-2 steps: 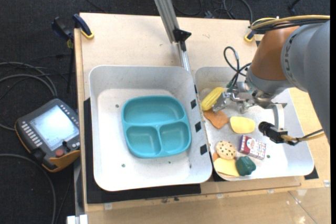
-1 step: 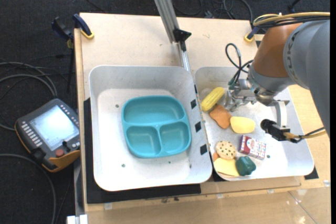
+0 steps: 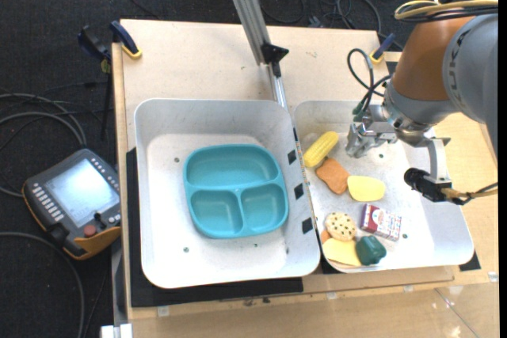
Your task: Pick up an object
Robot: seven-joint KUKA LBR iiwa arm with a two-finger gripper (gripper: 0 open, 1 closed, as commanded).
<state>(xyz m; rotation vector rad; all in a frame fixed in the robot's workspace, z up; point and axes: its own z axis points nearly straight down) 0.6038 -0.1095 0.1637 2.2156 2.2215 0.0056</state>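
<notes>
Hovering just beside the corn cob (image 3: 321, 147) in the right bin (image 3: 444, 237), the gripper (image 3: 363, 140) carried nothing I could see; that toy looked light, stiff and slick, best pinched across its middle.

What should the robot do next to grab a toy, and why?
Probably drop the tool straight down a little, then slide toward the corn. It sits in the right bin, just right of the corn, and the corn lies apart from the crowded cookie pile, so it looks like the easiest grab.
</notes>
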